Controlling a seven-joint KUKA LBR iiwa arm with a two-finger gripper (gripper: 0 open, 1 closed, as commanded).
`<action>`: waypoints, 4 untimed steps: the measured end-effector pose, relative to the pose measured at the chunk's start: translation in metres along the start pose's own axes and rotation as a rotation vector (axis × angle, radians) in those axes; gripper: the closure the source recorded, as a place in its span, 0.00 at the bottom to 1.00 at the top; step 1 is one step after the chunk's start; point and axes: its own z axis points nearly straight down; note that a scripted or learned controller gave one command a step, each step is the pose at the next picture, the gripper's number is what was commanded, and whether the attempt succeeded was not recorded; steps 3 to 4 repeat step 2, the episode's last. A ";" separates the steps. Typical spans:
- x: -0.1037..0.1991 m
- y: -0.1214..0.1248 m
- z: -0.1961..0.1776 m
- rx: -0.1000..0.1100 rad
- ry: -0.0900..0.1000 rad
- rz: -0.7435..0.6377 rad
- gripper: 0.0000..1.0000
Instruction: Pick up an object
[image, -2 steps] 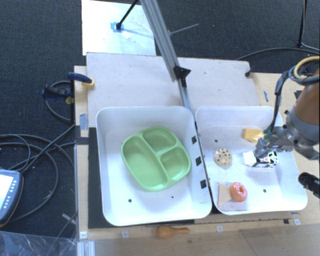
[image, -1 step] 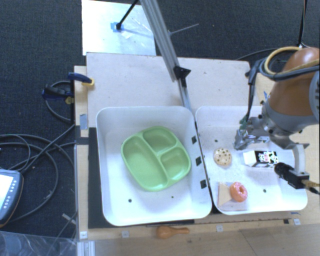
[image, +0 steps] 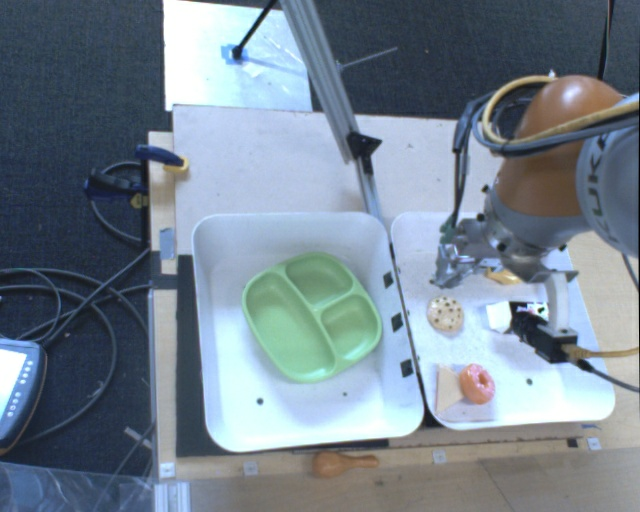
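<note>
The right white bin (image: 600, 405) holds a round speckled cookie (image: 445, 314), a small white block (image: 498, 316), a pink-orange donut (image: 478, 384) and a tan wedge (image: 447, 389) touching the donut's left side. My gripper (image: 451, 268) hangs over the upper left part of this bin, just above and slightly behind the cookie, with nothing visibly in it. A yellowish piece (image: 505, 275) peeks out from under the wrist. The grey and orange arm covers the bin's back right part.
In the left bin (image: 215, 380) lies a green divided plate (image: 313, 315). A slanted metal pole (image: 335, 90) crosses above the bins' shared wall. A small brown wooden object (image: 345, 462) rests on the bench's front edge. Cables lie on the floor at left.
</note>
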 end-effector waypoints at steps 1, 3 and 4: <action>0.053 0.016 -0.006 0.000 0.000 0.000 1.00; 0.106 0.029 -0.008 0.001 0.000 0.000 1.00; 0.106 0.029 -0.008 0.001 0.000 0.000 1.00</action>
